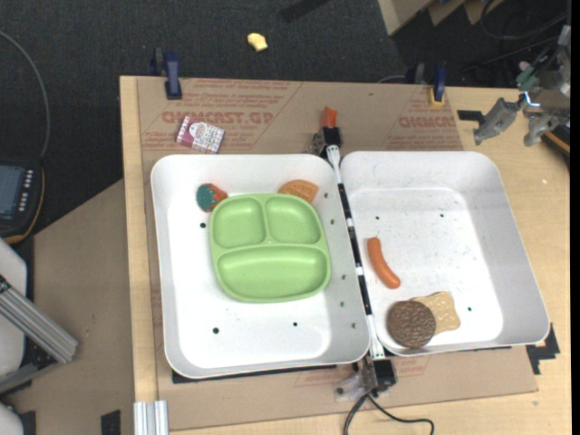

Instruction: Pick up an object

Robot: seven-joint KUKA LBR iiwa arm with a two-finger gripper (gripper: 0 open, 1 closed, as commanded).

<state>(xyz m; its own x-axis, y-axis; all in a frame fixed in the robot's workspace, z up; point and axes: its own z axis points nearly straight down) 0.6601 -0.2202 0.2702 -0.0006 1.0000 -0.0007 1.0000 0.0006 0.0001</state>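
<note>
The right bin (489, 243) holds an orange sausage-shaped piece (382, 262) near its left wall. At its front lie a dark brown round cookie (411, 323) and a tan cracker (443, 308), touching each other. In the left bin (181, 297) a green divided plate (269, 247) lies flat, with a small red and green item (211, 196) and an orange bread-like piece (299, 189) behind it. My gripper (517, 123) hangs beyond the right bin's far right corner, above the bench, with its two grey fingers spread apart and nothing between them.
A pink packet (200, 134) lies on the cardboard bench top behind the left bin. Blue clamps (169, 72) hold the board's far edge. A yellow scrap (257, 41) lies on the dark floor beyond.
</note>
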